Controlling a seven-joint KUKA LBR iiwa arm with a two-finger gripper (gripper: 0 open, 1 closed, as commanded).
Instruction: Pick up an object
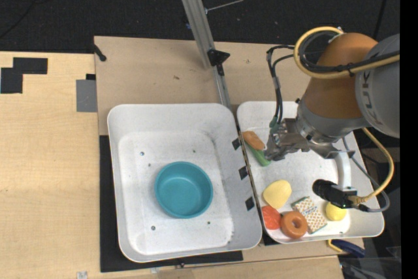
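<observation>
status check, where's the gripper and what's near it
Gripper low in right bin, beside carrot. Nothing visibly gripped. Yellow piece and donut nearby.
</observation>
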